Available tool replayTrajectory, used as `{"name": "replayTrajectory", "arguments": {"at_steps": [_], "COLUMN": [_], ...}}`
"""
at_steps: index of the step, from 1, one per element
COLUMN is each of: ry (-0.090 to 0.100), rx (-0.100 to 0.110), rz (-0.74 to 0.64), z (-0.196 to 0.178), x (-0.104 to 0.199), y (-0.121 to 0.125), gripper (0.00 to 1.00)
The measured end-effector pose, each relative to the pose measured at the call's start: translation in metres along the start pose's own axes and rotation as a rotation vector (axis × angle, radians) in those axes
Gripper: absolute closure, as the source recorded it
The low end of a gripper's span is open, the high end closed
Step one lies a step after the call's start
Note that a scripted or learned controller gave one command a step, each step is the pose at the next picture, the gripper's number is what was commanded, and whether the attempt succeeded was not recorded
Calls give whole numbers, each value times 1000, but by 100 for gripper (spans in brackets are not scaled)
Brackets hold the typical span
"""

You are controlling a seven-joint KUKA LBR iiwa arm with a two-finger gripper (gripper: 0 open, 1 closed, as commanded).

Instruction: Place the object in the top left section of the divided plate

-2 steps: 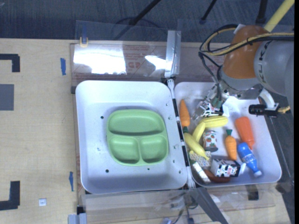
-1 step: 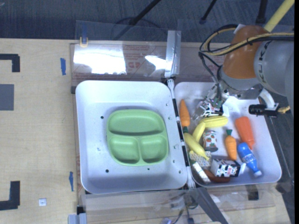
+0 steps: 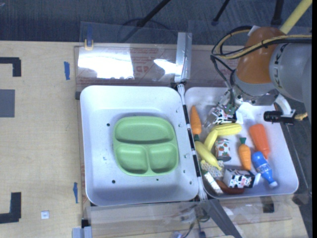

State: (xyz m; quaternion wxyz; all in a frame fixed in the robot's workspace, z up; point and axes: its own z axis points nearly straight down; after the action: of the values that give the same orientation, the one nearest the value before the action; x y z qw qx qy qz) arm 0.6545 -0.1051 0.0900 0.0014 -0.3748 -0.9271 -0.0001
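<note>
- The green divided plastic plate point(image 3: 146, 144) lies in the left shallow white bin point(image 3: 94, 108).
- The right shallow white bin point(image 3: 287, 175) holds toy foods, seemingly piled.

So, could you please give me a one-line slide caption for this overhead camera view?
Gripper low over toys in the right bin; green divided plate waits in the left bin.

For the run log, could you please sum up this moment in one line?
gripper: over right bin, above bananas | grasp: cannot tell | plate: left bin, holds nothing | phase: picking
</note>
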Motion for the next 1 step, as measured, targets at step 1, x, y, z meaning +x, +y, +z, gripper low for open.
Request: {"name": "replayTrajectory", "arguments": {"at_steps": [1], "ry": [-1], "rx": [-1], "rz": [-155], "z": [-17], "x": [7], "y": [-54], "gripper": [0]}}
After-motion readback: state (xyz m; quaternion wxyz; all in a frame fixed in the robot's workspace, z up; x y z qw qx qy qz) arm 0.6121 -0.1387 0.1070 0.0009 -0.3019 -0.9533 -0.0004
